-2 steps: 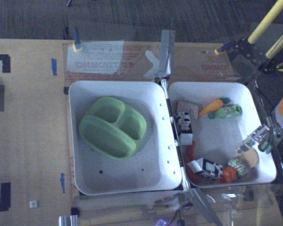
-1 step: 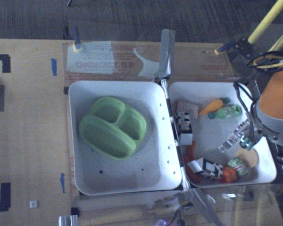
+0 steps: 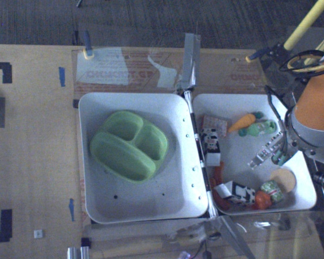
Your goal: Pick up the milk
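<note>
From the overhead camera, the gripper (image 3: 270, 152) hangs over the right half of the right bin (image 3: 305, 196), coming in from the right under the arm's (image 3: 313, 109) orange band. I cannot tell how it is set; it is a small blur of metal and teal, and nothing can be made out in it.

The milk (image 3: 210, 143), a small carton with black-and-white cow patches, lies to the gripper's left and slightly farther from the camera, hard against the bin's left wall. It is well apart from the gripper, with bare bin floor between them. Its long axis runs along that wall, roughly crosswise to a straight line from the gripper to it. My guess is that the coming move is a leftward reach, and the wall leaves little room on the carton's far side.

A second cow-patterned carton (image 3: 237, 192) lies nearer the camera and left of the gripper, tipped over among other toys, so there seem to be 2 milk-like cartons, and I cannot say which is meant.

Counted otherwise: 1 carrot (image 3: 242, 122) beyond the gripper, 1 tan round (image 3: 284, 179) just on its near side, 1 red piece (image 3: 218, 178), 2 bins, and 1 green tray (image 3: 129, 144) in the left bin (image 3: 89, 198), far to the gripper's left.
</note>
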Controlling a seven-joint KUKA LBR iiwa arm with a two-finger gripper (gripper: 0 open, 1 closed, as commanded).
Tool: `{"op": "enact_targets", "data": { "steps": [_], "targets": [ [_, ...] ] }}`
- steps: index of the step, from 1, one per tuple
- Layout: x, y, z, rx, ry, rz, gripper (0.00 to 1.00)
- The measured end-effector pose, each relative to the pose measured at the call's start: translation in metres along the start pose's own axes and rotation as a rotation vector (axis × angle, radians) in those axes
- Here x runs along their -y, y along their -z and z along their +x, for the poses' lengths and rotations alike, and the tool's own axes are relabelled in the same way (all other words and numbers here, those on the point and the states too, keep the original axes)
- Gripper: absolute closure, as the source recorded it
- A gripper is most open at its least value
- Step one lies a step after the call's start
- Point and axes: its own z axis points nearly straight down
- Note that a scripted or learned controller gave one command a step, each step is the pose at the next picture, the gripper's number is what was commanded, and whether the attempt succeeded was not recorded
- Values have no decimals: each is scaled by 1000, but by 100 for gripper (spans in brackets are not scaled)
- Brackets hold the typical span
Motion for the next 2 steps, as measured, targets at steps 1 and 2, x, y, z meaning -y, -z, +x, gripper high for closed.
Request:
{"op": "enact_targets", "data": {
  "steps": [1,2],
  "targets": [
    [20,-37,-77,0,-161,0,100],
    [14,-47,-20,-4,-59,2,100]
  ]
}}
